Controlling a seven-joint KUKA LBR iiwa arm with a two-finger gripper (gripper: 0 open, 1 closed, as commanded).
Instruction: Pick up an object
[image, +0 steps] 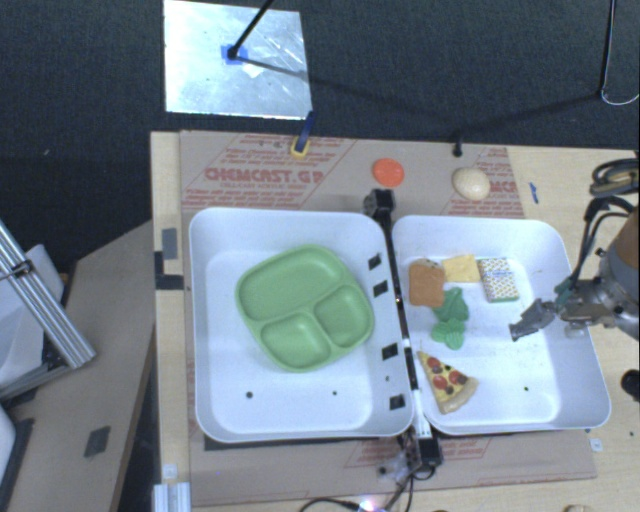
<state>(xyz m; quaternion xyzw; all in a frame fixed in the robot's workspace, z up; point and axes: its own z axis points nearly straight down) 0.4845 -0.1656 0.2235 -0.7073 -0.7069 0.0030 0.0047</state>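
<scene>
- the pick looks not yet done: the gripper (527, 324) sits over the right side of the right bin (560, 400), with nothing between its fingers that can be seen.
- whether the gripper is open or closed cannot be told; its tip is small and dark against the white floor.
- the candidates lie in the left half of the right bin: a brown toast piece (426, 285), a yellow block (461, 268), a patterned small box (498, 279), a green leafy toy (452, 317) and a pizza slice (446, 380).
- the toast, yellow block and leafy toy crowd together, touching or nearly so; the pizza slice lies apart, near the divider wall.
- bare white floor lies between the gripper and the items, so there is room to approach.
- the left bin (215, 390) holds a green divided plate (303, 307).
</scene>
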